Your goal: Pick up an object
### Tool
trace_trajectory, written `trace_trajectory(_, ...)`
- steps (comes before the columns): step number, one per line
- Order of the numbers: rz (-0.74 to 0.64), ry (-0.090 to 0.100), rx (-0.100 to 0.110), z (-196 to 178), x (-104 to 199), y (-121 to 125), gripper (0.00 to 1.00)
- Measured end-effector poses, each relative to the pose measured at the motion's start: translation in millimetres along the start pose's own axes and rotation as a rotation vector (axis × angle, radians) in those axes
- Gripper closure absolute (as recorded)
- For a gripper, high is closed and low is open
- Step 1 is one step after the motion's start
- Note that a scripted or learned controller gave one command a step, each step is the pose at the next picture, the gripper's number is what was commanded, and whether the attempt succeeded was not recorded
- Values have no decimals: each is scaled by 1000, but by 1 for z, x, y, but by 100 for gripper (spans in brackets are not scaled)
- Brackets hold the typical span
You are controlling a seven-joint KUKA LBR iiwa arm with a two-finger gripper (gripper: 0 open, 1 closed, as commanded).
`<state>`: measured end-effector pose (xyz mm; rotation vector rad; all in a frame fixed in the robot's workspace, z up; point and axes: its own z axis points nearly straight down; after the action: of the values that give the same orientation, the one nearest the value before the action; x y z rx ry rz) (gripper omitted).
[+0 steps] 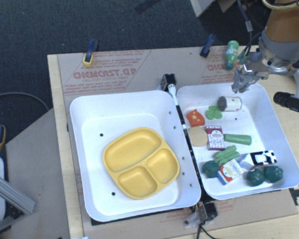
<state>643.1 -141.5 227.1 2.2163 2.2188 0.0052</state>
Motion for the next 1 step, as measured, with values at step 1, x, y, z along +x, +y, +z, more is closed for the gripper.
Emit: trace_trajectory(1,3,3,10,-4,10,-45,100)
